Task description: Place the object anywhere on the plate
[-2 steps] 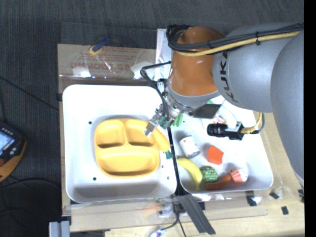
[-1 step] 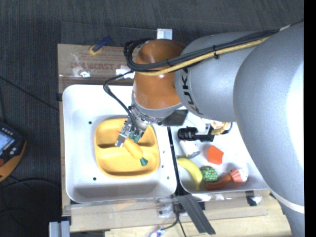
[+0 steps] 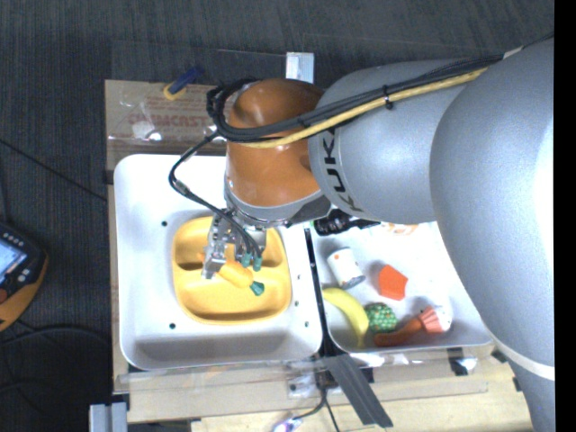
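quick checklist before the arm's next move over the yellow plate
1. Gripper above the yellow plate, in the left bin: ok.
2. Yellow object between the fingers: cannot tell; it sits right at the fingertips.
3. Object within the plate's rim: ok; it lies over the plate's middle.
4. Object resting on the plate or lifted: cannot tell from above.
5. Other items, banana and orange piece, in the right bin, away from the plate: ok.

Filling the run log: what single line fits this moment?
end effector: over yellow plate | yellow object: between fingers, on plate | bin: left
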`<state>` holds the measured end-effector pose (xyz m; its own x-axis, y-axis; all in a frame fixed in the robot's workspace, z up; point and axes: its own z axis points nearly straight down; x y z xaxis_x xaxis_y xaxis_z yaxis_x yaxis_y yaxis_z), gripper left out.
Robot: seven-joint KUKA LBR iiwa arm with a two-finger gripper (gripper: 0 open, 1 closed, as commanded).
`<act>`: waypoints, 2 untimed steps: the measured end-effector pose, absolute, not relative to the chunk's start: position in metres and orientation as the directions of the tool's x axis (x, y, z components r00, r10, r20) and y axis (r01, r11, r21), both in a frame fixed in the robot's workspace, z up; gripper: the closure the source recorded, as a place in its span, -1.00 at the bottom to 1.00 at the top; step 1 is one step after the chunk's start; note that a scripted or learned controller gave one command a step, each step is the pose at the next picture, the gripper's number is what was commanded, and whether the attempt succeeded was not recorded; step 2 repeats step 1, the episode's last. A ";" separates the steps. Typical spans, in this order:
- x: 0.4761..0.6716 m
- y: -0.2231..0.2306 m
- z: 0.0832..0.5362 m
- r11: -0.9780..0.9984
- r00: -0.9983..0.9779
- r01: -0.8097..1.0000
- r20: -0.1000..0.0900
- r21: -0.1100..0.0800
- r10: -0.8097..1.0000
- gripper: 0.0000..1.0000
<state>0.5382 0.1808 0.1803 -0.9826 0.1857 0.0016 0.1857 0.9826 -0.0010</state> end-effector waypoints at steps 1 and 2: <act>0.538 0.181 0.180 0.983 -0.983 0.185 0.002 0.000 0.185 -1.00; 0.538 0.181 0.180 0.983 -0.983 0.185 0.002 0.000 0.185 -1.00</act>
